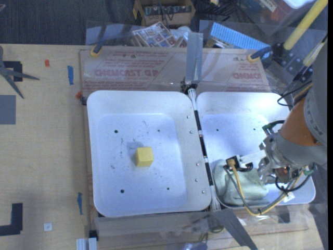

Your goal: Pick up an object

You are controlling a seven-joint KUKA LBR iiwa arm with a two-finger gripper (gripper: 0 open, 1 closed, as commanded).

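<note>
From the camera above the bench, two shallow white plastic bins sit side by side; the left bin (104, 113) holds a small yellow cube (144, 156), lying flat on the bin floor a little below its middle, apart from every wall; faint grey smudges mark the floor just up and left of the cube. The right bin (234, 113) holds a pale greenish-white crumpled cloth or soft bag (242, 187) bunched in its lower left corner, against the divider between the bins. The grey arm with its orange band (296, 129) comes in from the right and bends down over the lower right part of the right bin; the gripper (263, 170) hangs at the upper right edge of the pale bundle, well apart from the yellow cube; cables and the wrist hardware crowd around it, so how far the claw stands open, and whether it has hold of anything, cannot be told. A yellow cable (244, 202) loops from the wrist across the bundle; a clear sheet with red lettering (130, 69) lies behind both bins.
</note>
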